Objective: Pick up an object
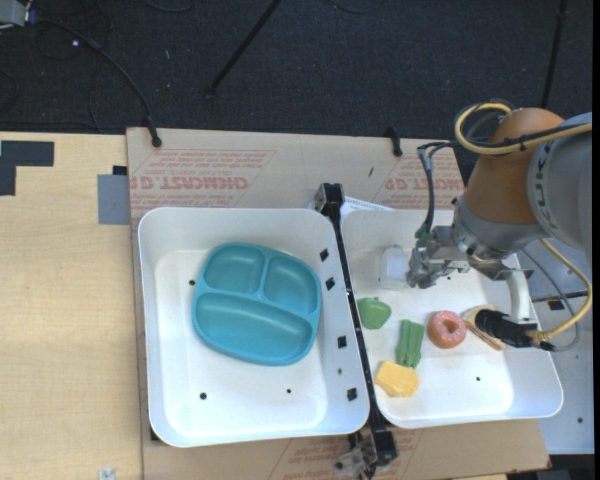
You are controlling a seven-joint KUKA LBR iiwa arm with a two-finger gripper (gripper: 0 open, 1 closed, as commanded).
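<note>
The table (60, 318) carried two white bins side by side. The left bin (170, 408) held a teal divided plate (255, 303), lying flat near its centre. In the right bin (520, 393) a small green piece (374, 314) lay by the dividing wall. A yellow piece (397, 379) lay towards the near edge, a green stick-shaped piece (410, 343) just beyond it, and a pink ring (446, 329) beside that. The gripper (425, 271) stood over the bin's far part, apart from all four pieces. Whether it was open or closed could not be determined.

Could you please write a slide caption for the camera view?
End effector over the right bin near a donut, pepper and yellow toy; teal plate lies in the left bin.
</note>
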